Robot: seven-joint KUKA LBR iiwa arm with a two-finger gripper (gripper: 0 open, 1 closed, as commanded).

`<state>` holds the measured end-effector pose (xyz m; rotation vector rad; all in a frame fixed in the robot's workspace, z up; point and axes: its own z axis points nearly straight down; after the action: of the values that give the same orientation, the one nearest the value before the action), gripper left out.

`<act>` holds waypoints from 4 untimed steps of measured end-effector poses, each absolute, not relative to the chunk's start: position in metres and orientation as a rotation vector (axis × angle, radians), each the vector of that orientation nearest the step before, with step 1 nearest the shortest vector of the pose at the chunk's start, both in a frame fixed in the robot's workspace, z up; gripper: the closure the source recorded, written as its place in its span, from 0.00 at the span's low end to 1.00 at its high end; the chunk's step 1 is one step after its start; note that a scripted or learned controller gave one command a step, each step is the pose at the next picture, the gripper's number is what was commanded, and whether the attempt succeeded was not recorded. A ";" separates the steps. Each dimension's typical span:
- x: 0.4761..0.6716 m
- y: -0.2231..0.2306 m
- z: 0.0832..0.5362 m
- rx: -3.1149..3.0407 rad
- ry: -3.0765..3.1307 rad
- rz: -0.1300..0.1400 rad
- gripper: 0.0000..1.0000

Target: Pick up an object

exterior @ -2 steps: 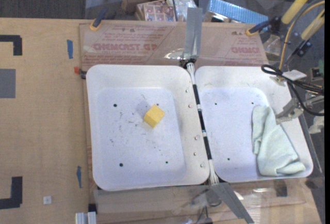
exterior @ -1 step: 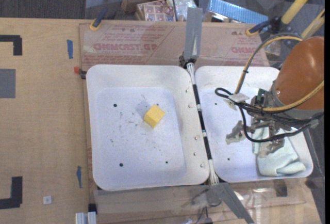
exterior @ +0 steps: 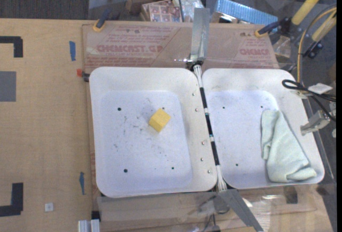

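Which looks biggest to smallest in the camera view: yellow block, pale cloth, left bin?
1. left bin
2. pale cloth, folded along the right bin's right side
3. yellow block, clearly the smallest

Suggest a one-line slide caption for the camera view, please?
Yellow block in the left bin, pale folded cloth in the right bin.

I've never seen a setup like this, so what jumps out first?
A small yellow block sits alone near the middle of the left white bin. In the right bin, a pale crumpled cloth lies along the right side.
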<state>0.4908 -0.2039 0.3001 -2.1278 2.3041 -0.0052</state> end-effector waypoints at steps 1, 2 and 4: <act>0.515 -0.215 0.299 -2.520 1.867 -0.004 0.00; 0.481 -0.133 0.238 -2.688 1.621 0.002 0.00; 0.481 -0.025 0.219 -2.812 1.384 0.001 1.00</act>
<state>0.4808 -0.0254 0.2187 -2.8118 1.3844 0.0006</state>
